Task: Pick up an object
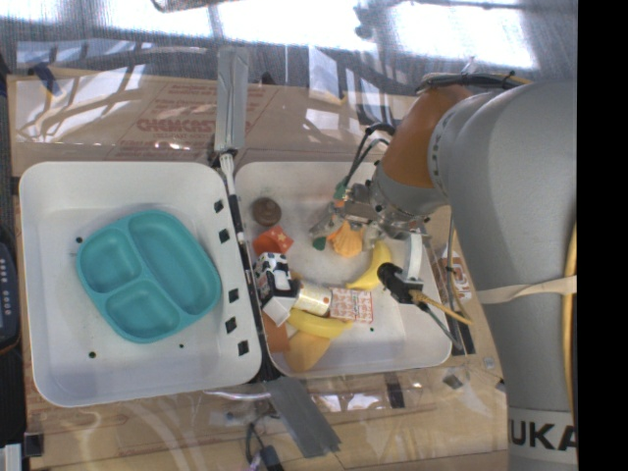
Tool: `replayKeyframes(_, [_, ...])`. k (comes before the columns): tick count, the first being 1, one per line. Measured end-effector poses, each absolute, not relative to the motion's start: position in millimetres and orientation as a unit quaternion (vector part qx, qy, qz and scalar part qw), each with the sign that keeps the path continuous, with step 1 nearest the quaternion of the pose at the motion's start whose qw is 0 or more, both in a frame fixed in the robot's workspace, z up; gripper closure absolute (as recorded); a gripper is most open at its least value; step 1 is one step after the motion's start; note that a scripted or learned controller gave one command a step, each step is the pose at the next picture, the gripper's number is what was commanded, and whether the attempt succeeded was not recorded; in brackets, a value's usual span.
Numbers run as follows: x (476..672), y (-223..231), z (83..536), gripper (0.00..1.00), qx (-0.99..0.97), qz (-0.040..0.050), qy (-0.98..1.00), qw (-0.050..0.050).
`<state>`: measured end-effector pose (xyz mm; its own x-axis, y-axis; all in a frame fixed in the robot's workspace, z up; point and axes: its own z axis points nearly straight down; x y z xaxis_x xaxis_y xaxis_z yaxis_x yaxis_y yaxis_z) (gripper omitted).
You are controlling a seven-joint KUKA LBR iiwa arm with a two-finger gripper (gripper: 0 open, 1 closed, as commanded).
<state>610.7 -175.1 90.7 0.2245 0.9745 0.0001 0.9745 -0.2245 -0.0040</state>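
My gripper (334, 226) reaches down into the right bin (294, 180) near its middle. A small orange object (346, 242) lies right at its tip, touching or just under it. A yellow banana-shaped piece (371, 269) curves just right of that. Along the bin's left side lie a brown round disc (266, 210), a red-orange object (274, 240) and a black-and-white object (276, 275). Toward the front sit a pale box (312, 301), a patterned card (351, 305), a yellow banana (320, 325) and an orange piece (294, 349).
The left bin (59, 204) holds a teal divided plate (147, 275). A hinged divider with black clips (238, 263) runs between the bins. The grey arm (500, 224) fills the right side above the bin's right rim.
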Motion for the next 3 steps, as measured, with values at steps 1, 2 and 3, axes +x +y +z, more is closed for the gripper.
replayKeyframes(1, [608.1, -176.5, 99.6, 1.0, -0.782, 0.0043, -0.623, 0.005])
replayKeyframes(2, [641.1, -203.0, 86.5, 1.0, -0.74, 0.0098, -0.672, 0.014])
replayKeyframes(3, [650.7, -169.3, 183.9, 1.0, -0.728, -0.0031, -0.686, -0.003])
